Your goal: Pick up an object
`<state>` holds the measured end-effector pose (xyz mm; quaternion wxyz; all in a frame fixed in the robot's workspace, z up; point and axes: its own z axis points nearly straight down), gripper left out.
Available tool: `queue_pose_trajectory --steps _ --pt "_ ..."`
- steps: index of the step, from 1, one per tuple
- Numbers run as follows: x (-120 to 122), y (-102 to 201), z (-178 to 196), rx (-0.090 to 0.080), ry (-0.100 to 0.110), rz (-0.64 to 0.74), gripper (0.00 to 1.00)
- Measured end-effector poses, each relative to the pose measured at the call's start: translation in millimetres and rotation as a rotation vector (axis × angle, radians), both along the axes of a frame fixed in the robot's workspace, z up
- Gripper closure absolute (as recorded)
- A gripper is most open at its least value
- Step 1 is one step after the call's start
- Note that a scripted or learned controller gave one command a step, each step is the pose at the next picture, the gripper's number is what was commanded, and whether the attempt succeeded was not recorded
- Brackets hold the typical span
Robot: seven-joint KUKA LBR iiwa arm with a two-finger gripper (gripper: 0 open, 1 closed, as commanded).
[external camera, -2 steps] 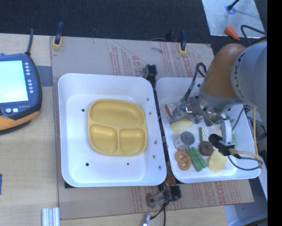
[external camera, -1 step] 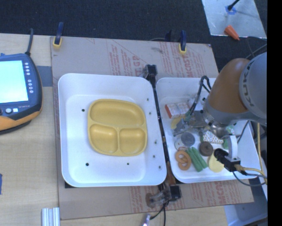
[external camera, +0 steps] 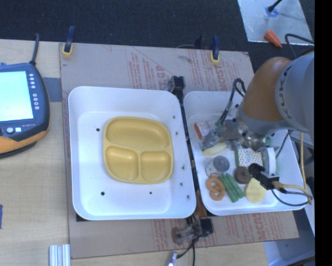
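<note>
Pale wooden bench [external camera: 21, 193] carried a grey handheld control pendant with a lit screen [external camera: 13, 107] at far left. Next sat the left shallow white bin [external camera: 82, 148], holding a yellow three-compartment plastic tray [external camera: 138, 148]. Beside it, the right white bin [external camera: 202, 193] held a brown pretzel-shaped toy [external camera: 215, 187], a green stick [external camera: 230, 186] and a yellow block [external camera: 255, 192]. The gripper [external camera: 228, 133] hung over that bin's clutter; its grip could not be made out.

Small objects [external camera: 232, 176] lie cluttered in the right bin [external camera: 285, 201]: pretzel, green stick, yellow piece.
</note>
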<state>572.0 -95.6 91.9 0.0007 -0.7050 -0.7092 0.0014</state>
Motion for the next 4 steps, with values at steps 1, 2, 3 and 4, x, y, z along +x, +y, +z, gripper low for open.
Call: queue_pose_trajectory --steps 1,2,3,4 --pt "81 -26 6 0.0 0.0 -0.002 0.0" --pt "41 -9 0 0.0 0.001 -0.002 0.0" --pt "18 3 0 0.0 0.002 -0.002 0.0" --pt "-12 1 -1 0.0 0.002 0.0 0.0"
